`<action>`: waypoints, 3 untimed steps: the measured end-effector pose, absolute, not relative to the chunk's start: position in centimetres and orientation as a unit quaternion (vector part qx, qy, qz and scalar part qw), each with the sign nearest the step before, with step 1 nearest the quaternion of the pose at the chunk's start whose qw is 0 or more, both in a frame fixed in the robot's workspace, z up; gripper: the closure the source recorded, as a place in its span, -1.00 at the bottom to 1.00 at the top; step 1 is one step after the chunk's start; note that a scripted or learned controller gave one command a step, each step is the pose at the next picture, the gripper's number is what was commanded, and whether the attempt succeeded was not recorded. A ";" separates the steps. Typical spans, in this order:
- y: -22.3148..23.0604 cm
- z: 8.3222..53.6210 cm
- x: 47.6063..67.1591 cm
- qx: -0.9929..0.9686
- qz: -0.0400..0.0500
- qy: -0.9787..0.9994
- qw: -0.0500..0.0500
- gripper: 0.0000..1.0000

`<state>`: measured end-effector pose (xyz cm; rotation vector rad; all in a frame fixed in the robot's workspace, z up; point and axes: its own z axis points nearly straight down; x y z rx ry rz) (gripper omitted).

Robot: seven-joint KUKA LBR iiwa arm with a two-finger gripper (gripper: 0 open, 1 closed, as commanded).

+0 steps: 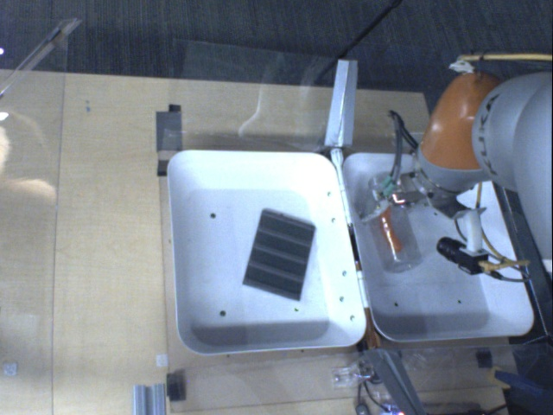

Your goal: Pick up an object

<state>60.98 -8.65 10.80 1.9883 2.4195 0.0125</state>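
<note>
A dark grey ribbed rectangular block (279,253) lies flat and slightly turned in the middle of the left bin (194,180). My gripper (393,232) reaches down into the left part of the right bin (432,314), below the orange band (449,132) of the arm. Around its tip I see a glassy, translucent shape with a small orange-brown streak inside; I cannot tell whether that is a separate object or part of the gripper. The gripper is well apart from the ribbed block, on the other side of the wall between the bins.
A short black piece (456,253) with a yellowish cable sits beside the arm over the right bin. A metal post (342,102) rises behind the junction of the bins. Black brackets (169,128) mark the bench at the left bin's corners.
</note>
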 end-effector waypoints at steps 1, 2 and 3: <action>-13.7 9.5 61.2 0.509 0.004 0.860 0.011 1.00; -14.4 9.4 62.7 0.626 0.004 0.780 0.005 1.00; -11.9 19.1 66.9 0.601 0.001 0.799 0.002 1.00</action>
